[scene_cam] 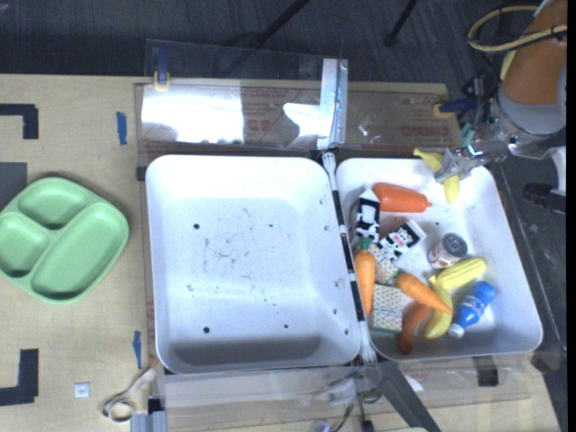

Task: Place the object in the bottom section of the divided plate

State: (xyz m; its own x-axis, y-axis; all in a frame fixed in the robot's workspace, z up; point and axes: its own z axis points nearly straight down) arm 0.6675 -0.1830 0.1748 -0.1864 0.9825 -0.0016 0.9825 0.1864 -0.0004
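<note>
The green divided plate [61,238] lies on the bench at the far left, outside the bins; its large bottom section [79,248] is bare. My gripper [463,157] hangs over the back edge of the right bin [513,282], under the grey wrist with the orange band. A yellow, banana-like object [447,183] sits right against the gripper's tip at the bin's back rim. Whether it is being held is unclear. In the right bin lie an orange carrot-like piece [400,198], several more carrots [364,275], a yellow corn-like toy [459,273], a blue bottle [474,304] and patterned blocks [396,241].
The left bin [243,259] stands between the plate and the right bin. A clear plastic sheet with a metal strip [331,102] lies behind the bins. Black tape marks [22,120] sit on the bench at left. Cables hang at the top right.
</note>
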